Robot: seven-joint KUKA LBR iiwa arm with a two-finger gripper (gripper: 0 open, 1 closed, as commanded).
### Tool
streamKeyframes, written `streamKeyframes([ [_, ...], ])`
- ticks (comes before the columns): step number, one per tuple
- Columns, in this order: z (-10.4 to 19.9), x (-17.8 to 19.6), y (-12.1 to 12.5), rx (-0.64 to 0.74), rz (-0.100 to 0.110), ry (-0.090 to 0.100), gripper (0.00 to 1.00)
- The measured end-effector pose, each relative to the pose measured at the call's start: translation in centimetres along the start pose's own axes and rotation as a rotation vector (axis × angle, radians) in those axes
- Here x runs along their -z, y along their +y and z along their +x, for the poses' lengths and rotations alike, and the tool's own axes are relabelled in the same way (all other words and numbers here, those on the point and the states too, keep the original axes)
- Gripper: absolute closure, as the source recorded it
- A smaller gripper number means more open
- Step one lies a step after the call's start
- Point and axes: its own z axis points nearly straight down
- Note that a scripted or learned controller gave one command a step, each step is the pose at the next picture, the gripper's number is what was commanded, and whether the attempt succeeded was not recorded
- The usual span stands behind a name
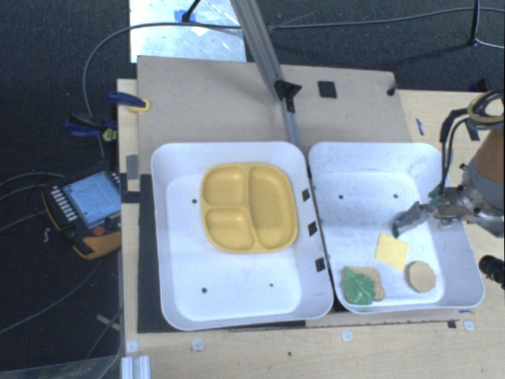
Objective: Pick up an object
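- Camera view, progress: we look down on two shallow white bins set side by side. The left bin [181, 290] holds a yellow divided plate [248, 208] with three compartments. The right bin [359, 188] holds three small things near its front edge. We judge the pick not yet done: nothing hangs from the arm, and all three things lie flat on the bin floor.
- Camera view, gripper: the arm comes in from the right, and the gripper [404, 219] points left over the right bin. We cannot tell how it stands; it is small and blurred.
- Camera view, the things to pick: a yellow cheese-like square [391, 250] lies just below the gripper tip, nearest to it. A round tan biscuit [420, 276] lies farther toward the front right. A green leafy piece on a toast slice [360, 285] lies at the front left of that bin, farthest from the gripper.
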Motion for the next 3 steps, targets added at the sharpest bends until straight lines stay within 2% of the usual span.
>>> streamKeyframes([
  [1,0.1,-6.2,-0.3,-0.003,0.004,0.001,0.00],
  [2,0.1,-10.8,-0.1,-0.003,-0.003,0.000,0.00],
  [3,0.0,-9.5,0.1,-0.003,-0.011,-0.004,1.00],
])
